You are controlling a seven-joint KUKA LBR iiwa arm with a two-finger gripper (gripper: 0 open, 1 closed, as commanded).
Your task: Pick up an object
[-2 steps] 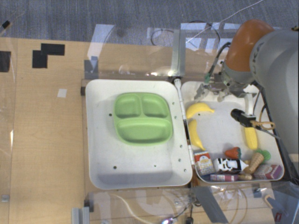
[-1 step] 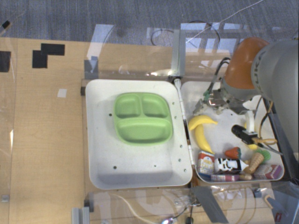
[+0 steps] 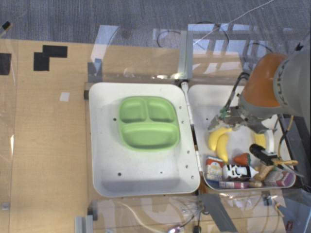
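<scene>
Banana point(image 3: 219, 141): right bin point(image 3: 204, 98), mid-left, just below the gripper; long axis runs near top-to-bottom, curved, lower tip angled right.
Gripper point(image 3: 226, 122): directly over the banana's upper end; finger state cannot be told.
Green tray point(image 3: 148, 123): left bin point(image 3: 104, 144).

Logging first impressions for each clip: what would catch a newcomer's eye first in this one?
The green divided plate lies alone in the middle of the left bin. At the right, the grey arm's orange band hangs over the right bin, with the gripper just above a pair of bananas. A jumble of small packaged items crowds that bin's near edge.
</scene>
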